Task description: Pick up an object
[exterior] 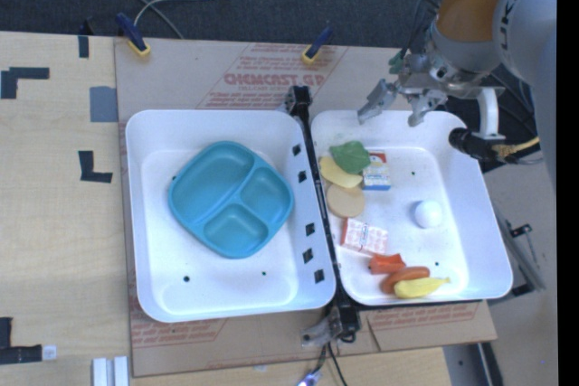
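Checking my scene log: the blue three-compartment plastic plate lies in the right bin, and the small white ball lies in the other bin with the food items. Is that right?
Not quite. The camera view shows the blue three-compartment plastic plate in the left white bin, not the right. The small white ball does lie in the other bin with the food items.

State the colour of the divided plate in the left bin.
Light blue; the divided plate shows plainly in the camera view.

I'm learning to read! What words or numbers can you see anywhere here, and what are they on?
"CHEMCAST GP": red print on the brown cardboard sheet under the bins, upside down in this view; my best reading.
Smaller red lines beside it: too blurred to read.
Small carton in the right bin: print too small to read.
Red and white packet: print too small to read.
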Controlling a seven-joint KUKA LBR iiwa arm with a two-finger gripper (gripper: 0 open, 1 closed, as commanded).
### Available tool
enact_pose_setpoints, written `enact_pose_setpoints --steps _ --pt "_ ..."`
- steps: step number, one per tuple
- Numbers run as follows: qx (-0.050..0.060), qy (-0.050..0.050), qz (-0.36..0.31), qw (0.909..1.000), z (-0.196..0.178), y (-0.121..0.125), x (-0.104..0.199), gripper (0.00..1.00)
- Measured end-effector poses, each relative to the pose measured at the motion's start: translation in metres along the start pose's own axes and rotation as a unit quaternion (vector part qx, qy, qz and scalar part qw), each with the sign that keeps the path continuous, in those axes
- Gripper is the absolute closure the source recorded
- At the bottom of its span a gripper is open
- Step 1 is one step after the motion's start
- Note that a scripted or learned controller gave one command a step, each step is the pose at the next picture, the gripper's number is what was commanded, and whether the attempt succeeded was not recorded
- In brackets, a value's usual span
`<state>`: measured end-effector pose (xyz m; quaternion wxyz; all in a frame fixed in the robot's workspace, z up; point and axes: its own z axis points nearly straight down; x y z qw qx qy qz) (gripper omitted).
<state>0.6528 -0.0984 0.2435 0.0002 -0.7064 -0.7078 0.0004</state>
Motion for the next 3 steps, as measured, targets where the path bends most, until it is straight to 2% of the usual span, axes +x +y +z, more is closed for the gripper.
enact_pose_setpoints --steps 1,2,3 --pt "-0.001 0.000 0.000 1.0000 0.141 -0.031 -0.001 0.00" --pt "-0.005 -0.001 0.000 1.0000 0.153 0.019 -0.019 0.00" --pt "-0.009 -0.002 -0.001 1.0000 0.140 0.021 -0.018 1.00"
